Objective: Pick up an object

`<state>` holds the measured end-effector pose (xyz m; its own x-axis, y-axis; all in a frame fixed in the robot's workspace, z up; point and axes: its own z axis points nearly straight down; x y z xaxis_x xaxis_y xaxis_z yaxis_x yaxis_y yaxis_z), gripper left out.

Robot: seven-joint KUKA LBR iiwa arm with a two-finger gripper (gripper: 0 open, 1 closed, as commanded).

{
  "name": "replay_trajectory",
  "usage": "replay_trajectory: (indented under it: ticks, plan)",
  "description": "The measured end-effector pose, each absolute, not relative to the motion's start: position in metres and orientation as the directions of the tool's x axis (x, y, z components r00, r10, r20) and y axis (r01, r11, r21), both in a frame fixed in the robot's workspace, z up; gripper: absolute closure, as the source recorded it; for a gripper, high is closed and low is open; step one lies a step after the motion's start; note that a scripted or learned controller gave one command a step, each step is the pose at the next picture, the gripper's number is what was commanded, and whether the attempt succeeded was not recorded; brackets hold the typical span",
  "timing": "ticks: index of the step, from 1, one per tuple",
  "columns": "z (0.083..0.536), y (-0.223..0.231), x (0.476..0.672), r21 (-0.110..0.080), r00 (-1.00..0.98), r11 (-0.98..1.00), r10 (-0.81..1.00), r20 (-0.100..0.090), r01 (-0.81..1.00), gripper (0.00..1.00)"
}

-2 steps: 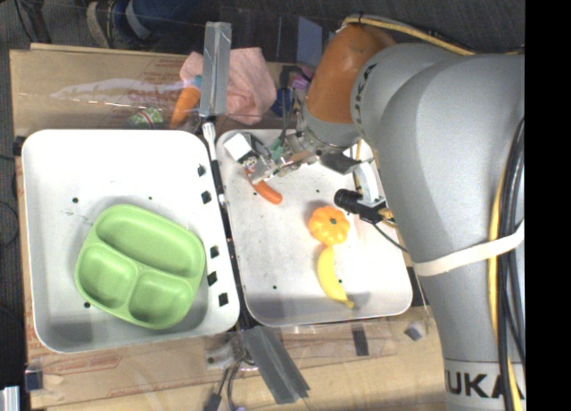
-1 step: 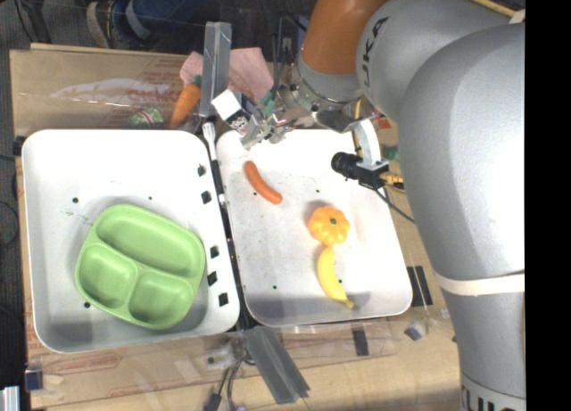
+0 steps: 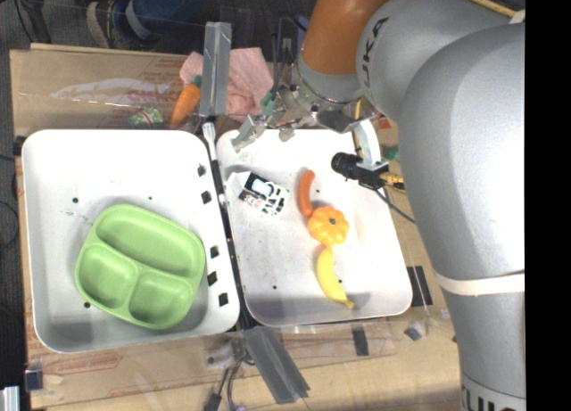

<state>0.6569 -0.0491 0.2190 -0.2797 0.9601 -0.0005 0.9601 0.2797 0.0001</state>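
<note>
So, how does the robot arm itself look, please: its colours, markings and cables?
The arm is thick, rounded and light grey, with an orange band above the wrist and dark lettering beside it. A black cable runs near the wrist. Its pincer is small, metallic and grey.

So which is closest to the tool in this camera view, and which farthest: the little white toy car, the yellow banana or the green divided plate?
From the tool:
1. Small white toy car, just below it.
2. Yellow banana, right bin's lower part.
3. Green divided plate, left bin.
</note>
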Motion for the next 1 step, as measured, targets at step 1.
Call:
replay_trajectory:
  ticks: [1]
  plan:
    - [0.0913,-0.1370,0.5988,-0.002,-0.399,0.399,0.917,0.001,0.917,0.00]
